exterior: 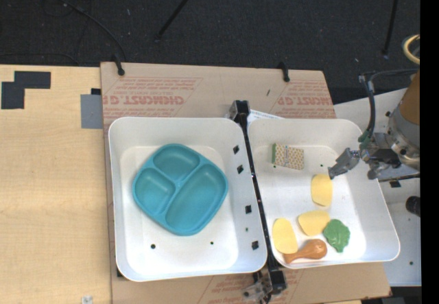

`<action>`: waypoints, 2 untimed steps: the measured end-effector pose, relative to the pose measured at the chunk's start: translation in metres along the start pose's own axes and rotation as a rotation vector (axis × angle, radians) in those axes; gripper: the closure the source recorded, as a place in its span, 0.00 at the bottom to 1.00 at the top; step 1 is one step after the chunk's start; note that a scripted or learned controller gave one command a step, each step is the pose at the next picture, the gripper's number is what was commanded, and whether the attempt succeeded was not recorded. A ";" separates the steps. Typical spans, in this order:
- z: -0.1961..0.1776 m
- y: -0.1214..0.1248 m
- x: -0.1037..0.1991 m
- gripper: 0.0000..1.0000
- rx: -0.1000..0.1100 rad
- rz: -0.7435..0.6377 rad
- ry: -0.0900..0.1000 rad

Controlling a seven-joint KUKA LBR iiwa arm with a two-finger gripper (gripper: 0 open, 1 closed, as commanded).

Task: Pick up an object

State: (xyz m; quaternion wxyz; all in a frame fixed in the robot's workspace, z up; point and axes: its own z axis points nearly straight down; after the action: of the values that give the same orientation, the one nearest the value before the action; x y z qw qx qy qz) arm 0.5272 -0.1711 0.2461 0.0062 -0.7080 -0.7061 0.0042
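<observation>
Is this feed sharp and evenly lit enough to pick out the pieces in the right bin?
Camera view: even, soft light, no glare on the right bin; the yellow pieces, green piece and sponge read clearly; the gripper looks slightly soft; the background above is dark.

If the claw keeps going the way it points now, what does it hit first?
Probably the upper yellow piece. The claw hangs at the right bin's right side, pointing left and down in the picture, and that piece lies just beyond its tip. Height is unclear, so it could meet the bin floor beside it instead.
</observation>
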 end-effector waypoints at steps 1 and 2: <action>-0.007 0.002 0.000 0.00 -0.014 -0.003 -0.003; 0.057 0.004 -0.001 0.00 -0.007 -0.003 0.000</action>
State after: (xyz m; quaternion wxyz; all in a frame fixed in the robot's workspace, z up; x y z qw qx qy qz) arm 0.5302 -0.1718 0.1891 0.0037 -0.7071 -0.7071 0.0020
